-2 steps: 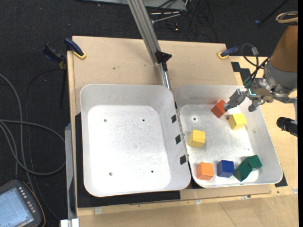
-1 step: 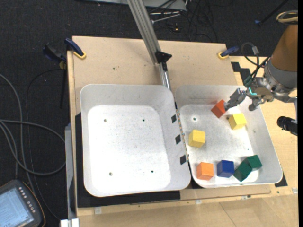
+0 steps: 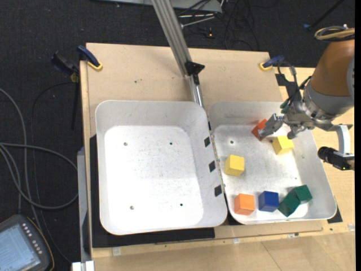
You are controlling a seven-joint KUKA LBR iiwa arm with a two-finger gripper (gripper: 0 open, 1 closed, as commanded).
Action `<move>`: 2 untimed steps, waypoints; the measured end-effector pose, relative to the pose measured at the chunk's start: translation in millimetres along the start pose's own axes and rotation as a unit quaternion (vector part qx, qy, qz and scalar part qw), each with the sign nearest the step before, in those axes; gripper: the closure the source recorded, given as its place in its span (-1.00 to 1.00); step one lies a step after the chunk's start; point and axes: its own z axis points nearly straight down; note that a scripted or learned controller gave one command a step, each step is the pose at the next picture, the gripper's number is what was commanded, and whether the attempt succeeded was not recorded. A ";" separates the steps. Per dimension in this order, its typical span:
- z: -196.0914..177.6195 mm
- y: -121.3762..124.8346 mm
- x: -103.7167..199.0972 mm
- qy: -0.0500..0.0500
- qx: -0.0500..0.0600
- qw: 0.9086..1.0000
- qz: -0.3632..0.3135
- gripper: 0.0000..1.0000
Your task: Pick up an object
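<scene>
As I watched from the remote station, I logged the bench from left to right. The left shallow white plastic bin sat on the tan wooden benchtop, its speckled floor bare. A slanted grey metal rail ran down from the top toward the seam between the two bins.

The right shallow white plastic bin lay just beside the first, their rims touching along the middle. In it I counted the blocks. A yellow cube sat near the bin's left centre, apart from the others. Along the front wall lay a row: an orange cube, a blue cube just beside it, then two dark green blocks pressed together at the right end.

Toward the back of that bin, a small red-orange block lay just left of the two-finger gripper. A second yellow block sat directly below the gripper, near it. I could not tell whether either block touched the gripper, and I could not tell the state of the jaws: the wrist hardware and cabling hid them. I saw nothing clearly pinched.

The grey arm with its orange band reached in from the right, over the bin's far right corner.
</scene>
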 end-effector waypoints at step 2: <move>67.5 -6.0 -0.7 -0.002 -0.007 1.000 0.001 -1.00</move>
